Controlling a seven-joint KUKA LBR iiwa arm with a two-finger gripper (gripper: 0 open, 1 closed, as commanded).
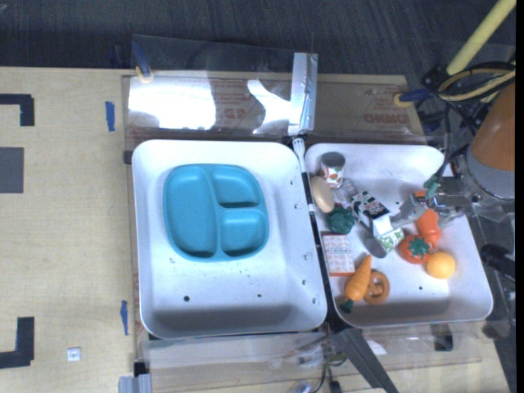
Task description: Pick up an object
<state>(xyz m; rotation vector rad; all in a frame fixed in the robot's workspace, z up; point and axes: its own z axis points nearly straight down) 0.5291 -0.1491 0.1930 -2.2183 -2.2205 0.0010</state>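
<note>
**Operator:** Report the gripper position and state.

**Technician:** The gripper (413,211) sits low over the right bin (467,301), reaching in from the bin's right side. Whether it is released or clenched cannot be told; that part of the tool is too small and cluttered to read. No object is visibly grasped.

**Operator:** Which objects lie closest?

**Technician:** A toy tomato (414,249) lies just below the gripper, and a small orange piece (429,222) is just beside it on the right. A toy orange (440,265) lies below and to the right, near the tomato. A green-and-white carton (388,237) lies just to the left and slightly below. A toy carrot (358,279) lies further down to the left, resting against a pretzel (377,288).

**Operator:** Recommended procedure?

**Technician:** Select one target only, likely the tomato or the carton. Centre the tool over it before descending, as neighbouring items crowd in and could be nudged or wedged. Round items may roll; close across the widest part, then lift straight up and verify the hold.

**Operator:** And the left bin (155,219)?

**Technician:** It holds a blue divided tray (216,211), well apart to the gripper's left. Not relevant to this step.
</note>
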